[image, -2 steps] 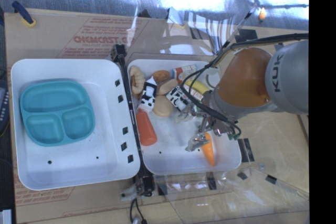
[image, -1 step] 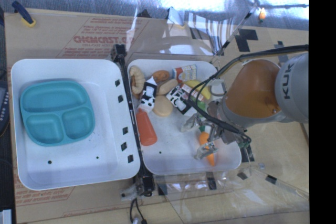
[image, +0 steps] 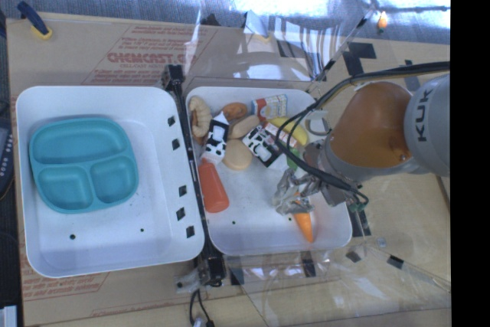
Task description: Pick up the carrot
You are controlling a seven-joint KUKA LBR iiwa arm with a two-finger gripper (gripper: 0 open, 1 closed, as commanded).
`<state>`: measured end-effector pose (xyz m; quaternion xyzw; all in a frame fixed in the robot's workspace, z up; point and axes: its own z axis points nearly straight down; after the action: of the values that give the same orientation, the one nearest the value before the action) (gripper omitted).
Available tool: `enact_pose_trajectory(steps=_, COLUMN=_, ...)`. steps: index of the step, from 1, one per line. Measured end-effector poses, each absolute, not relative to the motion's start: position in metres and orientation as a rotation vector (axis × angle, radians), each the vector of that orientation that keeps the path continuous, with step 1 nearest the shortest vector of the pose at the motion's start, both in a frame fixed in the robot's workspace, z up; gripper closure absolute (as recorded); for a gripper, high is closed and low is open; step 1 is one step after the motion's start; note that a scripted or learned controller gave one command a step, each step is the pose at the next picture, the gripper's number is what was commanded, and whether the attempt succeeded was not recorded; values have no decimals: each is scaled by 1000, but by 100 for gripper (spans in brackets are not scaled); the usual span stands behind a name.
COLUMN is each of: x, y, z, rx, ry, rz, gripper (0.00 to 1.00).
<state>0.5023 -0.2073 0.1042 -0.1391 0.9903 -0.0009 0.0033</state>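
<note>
The carrot (image: 305, 226) is a short orange cone lying near the front edge of the right bin (image: 253, 237), pointing toward the front rim. My gripper (image: 294, 200) hangs straight over the carrot's upper end, with its metal tip touching or nearly touching it. The tip hides part of the carrot. The grey arm with its orange band (image: 371, 135) reaches in from the right above the bin's right side.
The right bin also holds a long red-orange cylinder (image: 213, 184) at the left, a black-and-white cow figure (image: 217, 140), a beige bun (image: 238, 155), a bagel (image: 200, 119) and a small carton (image: 269, 105). A teal divided plate (image: 83, 162) lies in the left bin (image: 46, 241).
</note>
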Motion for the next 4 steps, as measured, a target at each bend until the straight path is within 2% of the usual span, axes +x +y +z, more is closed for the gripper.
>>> enact_pose_trajectory(steps=1, x=502, y=-207, z=104, rx=-437, ry=3105, rz=-2, gripper=0)
enact_pose_trajectory(steps=2, x=505, y=-205, z=115, rx=-449, ry=3099, rz=-4, gripper=100)
enact_pose_trajectory(steps=3, x=505, y=-205, z=115, rx=-451, ry=3099, rz=-4, gripper=0)
enact_pose_trajectory(steps=4, x=499, y=-209, z=93, rx=-339, ry=3122, rz=0, gripper=0)
